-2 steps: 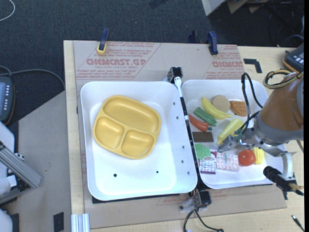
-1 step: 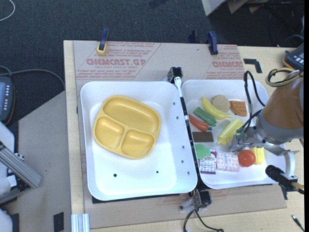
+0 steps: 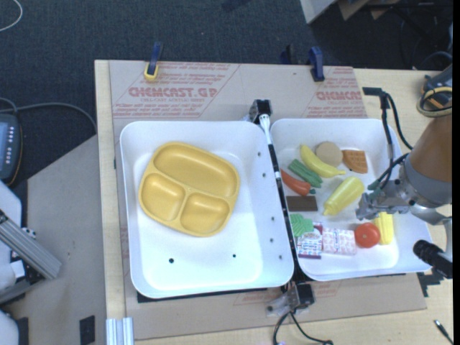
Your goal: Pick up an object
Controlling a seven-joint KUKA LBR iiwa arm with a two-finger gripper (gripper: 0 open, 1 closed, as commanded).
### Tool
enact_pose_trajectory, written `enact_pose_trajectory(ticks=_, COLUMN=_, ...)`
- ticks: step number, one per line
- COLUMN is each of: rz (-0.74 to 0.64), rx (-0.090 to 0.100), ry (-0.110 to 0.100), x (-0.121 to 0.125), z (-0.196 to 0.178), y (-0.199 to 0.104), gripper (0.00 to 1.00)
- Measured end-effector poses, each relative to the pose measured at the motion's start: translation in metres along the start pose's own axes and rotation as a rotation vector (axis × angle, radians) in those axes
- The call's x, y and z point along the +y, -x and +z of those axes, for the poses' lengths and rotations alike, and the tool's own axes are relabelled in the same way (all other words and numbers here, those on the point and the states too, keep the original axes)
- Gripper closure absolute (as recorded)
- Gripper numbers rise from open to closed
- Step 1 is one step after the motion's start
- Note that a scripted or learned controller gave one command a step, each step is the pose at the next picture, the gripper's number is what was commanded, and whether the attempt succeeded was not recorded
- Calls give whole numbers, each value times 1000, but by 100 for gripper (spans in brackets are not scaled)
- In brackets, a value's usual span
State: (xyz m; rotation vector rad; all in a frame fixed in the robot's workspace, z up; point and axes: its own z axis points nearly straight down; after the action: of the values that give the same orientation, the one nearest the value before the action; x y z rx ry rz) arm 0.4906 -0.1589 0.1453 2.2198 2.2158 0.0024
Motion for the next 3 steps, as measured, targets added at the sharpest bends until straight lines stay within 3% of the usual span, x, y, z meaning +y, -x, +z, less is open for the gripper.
enact_pose_trajectory(ticks=2, rz=-3, rx=1, ry=-1, x=10, z=-81, y=8, gripper=100)
enact_pose_trajectory(ticks=3, rz=-7, rx=1, ry=0, x=50, z=-91, y=-27, gripper=100)
